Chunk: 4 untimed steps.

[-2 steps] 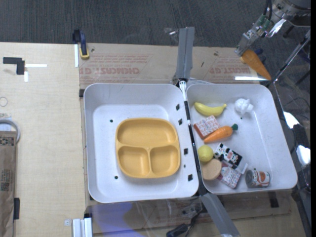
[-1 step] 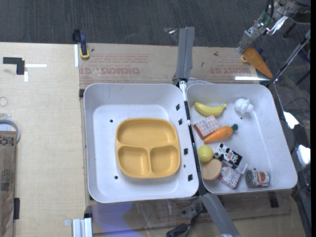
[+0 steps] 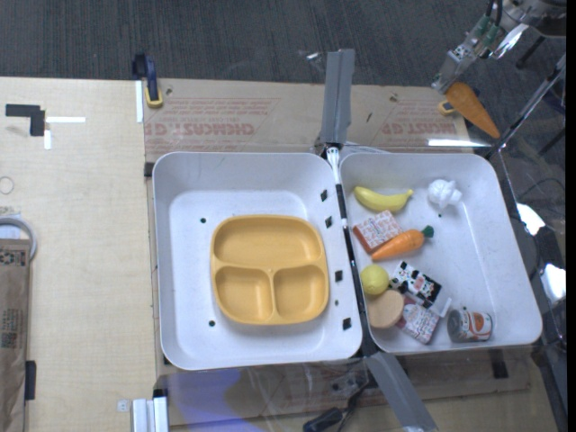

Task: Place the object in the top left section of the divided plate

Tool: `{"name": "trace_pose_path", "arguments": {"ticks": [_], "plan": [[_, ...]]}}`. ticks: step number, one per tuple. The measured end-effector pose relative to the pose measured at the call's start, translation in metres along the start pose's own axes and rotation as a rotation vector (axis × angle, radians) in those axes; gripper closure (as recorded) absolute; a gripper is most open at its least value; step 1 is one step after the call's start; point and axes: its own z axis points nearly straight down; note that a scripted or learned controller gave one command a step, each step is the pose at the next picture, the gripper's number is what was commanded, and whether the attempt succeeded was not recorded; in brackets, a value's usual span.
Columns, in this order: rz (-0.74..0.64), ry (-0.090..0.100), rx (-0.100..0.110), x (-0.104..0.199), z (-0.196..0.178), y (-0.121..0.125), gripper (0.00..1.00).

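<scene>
Two white bins are sitting side by side on your cardboard-covered bench, against dark flooring. Left bin (image 3: pixel 171 268): it is holding the yellow divided plate (image 3: pixel 268 269), one wide section across the far side, two smaller ones nearer the camera. Right bin (image 3: pixel 504 241): it is holding a banana (image 3: pixel 382 198), a white crumpled item (image 3: pixel 443 193), a carrot (image 3: pixel 397 243), a red-and-white packet (image 3: pixel 376 230), a lemon (image 3: pixel 374 280), a black-and-white carton (image 3: pixel 415 284), a tan round piece (image 3: pixel 386 310) and a small can (image 3: pixel 470 325).

Your gripper (image 3: pixel 470 50) is hanging high at the far right corner, well away from both bins; you cannot tell how its fingers are standing. Nothing is lying on the plate, and which object is yours is not evident.

Risks, judging from here: you are facing a crowded cluster, so a descent could nudge neighbours or catch two at once. The plate's top left section is ambiguous, so a release could be landing in the wrong compartment.
</scene>
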Motion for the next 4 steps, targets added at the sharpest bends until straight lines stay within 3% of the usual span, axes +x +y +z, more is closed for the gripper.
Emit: {"name": "trace_pose_path", "arguments": {"ticks": [1, 2, 3, 4], "plan": [[-0.189, 0.015, -0.005, 0.000, -0.025, -0.009, 1.00], [-0.473, 0.017, -0.006, -0.016, -0.001, -0.045, 1.00], [-0.591, 0.013, -0.008, -0.067, -0.008, -0.083, 1.00], [-0.590, 0.010, -0.010, -0.069, -0.017, -0.082, 1.00]]}}
